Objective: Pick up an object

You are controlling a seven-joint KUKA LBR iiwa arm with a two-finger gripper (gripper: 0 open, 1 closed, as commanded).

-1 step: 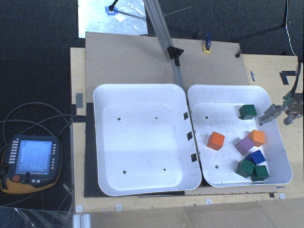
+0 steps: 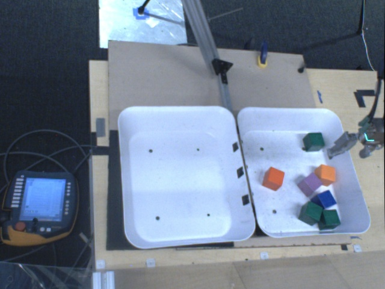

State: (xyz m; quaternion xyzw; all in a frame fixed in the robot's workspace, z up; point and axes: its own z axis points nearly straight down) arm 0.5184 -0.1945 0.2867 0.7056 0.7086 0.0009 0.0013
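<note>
Starting nearest me: 2 green cubes [image 2: 319, 214] and a blue cube [image 2: 326, 198] crowd the right bin [image 2: 355, 221] front corner; skip those. Orange cube [image 2: 274, 178] sits alone mid-bin, so I'd target it, descending straight with jaws straddling it. Gripper [image 2: 352, 142] at the right rim, grip state unreadable, nothing visibly held.

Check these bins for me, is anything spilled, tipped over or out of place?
Nothing stands out. All the blocks sit inside the right bin: an orange block apart from the rest, a green block near the hand, the others clustered toward the near right corner.
</note>
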